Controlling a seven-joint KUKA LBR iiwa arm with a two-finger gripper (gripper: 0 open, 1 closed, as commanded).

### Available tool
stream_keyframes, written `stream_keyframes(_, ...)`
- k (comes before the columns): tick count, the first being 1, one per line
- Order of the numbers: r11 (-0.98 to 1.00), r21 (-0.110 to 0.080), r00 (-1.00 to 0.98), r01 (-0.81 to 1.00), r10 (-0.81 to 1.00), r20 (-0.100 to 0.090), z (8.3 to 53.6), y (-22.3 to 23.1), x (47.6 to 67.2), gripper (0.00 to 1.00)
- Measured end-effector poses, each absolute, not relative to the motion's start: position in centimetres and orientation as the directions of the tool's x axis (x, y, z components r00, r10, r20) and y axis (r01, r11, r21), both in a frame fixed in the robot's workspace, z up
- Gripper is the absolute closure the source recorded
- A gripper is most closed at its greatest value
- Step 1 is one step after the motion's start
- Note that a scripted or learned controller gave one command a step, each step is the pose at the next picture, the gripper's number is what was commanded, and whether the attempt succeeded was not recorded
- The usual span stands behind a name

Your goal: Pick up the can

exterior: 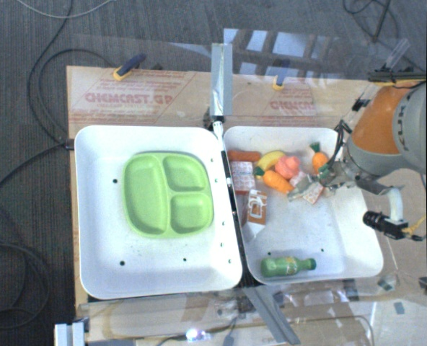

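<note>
My gripper (327, 176) sits in the upper right of the right bin (358, 254), low among the toys; I cannot tell its state. The can (241, 172) lies at that bin's upper left, beside a banana (271, 158) and carrot (277, 182). A green bottle (288, 266) lies near the bottom edge. The left bin (98, 265) holds a green tray (169, 194).

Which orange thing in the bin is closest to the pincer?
The small orange carrot by the pincer. The bigger orange carrot lies farther left, under the pink toy.
</note>
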State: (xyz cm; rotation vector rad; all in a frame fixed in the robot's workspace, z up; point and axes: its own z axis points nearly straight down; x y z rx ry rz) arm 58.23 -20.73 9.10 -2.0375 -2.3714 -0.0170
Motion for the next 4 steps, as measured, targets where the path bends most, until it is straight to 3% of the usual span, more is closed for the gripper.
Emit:
stream_keyframes(1,0.151,0.010,-0.151,0.989,0.989,-0.003,10.0,-21.2,58.4,1.00)
stream_keyframes(2,0.301,0.000,-0.301,0.953,0.953,-0.001,20.2,-16.5,60.2,1.00)
stream_keyframes(4,0.304,-0.001,-0.304,0.953,0.953,-0.003,22.0,-16.3,60.3,1.00)
